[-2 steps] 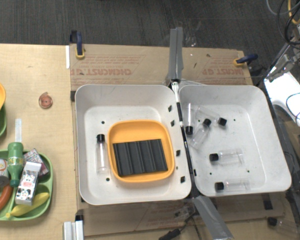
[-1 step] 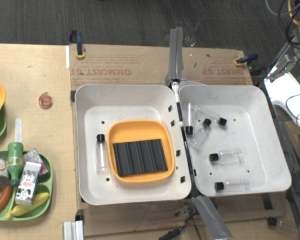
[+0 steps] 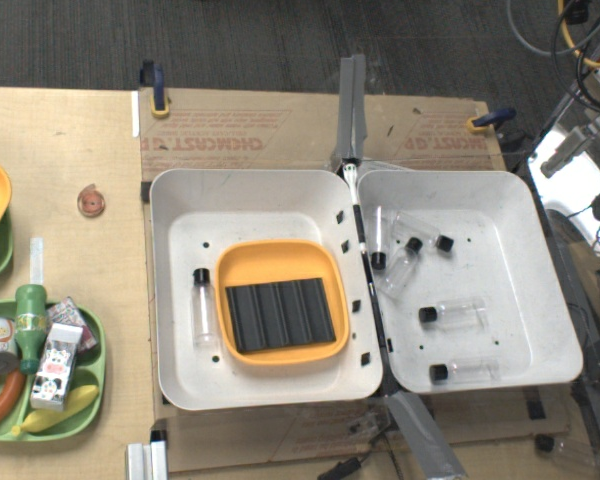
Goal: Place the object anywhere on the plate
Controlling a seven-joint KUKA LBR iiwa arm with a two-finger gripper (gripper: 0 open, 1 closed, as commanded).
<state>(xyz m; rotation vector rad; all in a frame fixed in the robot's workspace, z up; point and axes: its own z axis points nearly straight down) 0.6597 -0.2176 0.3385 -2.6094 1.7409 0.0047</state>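
Plate (image 3: 278, 252): orange, in the left bin (image 3: 180, 230), with a black ribbed insert (image 3: 280, 313) covering most of its floor.
Likely object: clear vial (image 3: 202, 310) just left of the plate, apart from its rim.
Vial axis: parallel to the plate's left edge, black cap at the far end.
Other candidates: loose vials right of the plate, across the divider in the right bin (image 3: 515, 268): one (image 3: 453, 314) lying crosswise, one (image 3: 462, 371) near the front wall, and a cluster (image 3: 405, 251) close to the divider.
Jaws: released or clenched cannot be told.
Key relation: arm enters from beyond the right bin, so the left vial lies on the plate's far side from it; probably a reach over the plate, jaws set across the vial's short width.
Placement: short carry rightward onto the plate.
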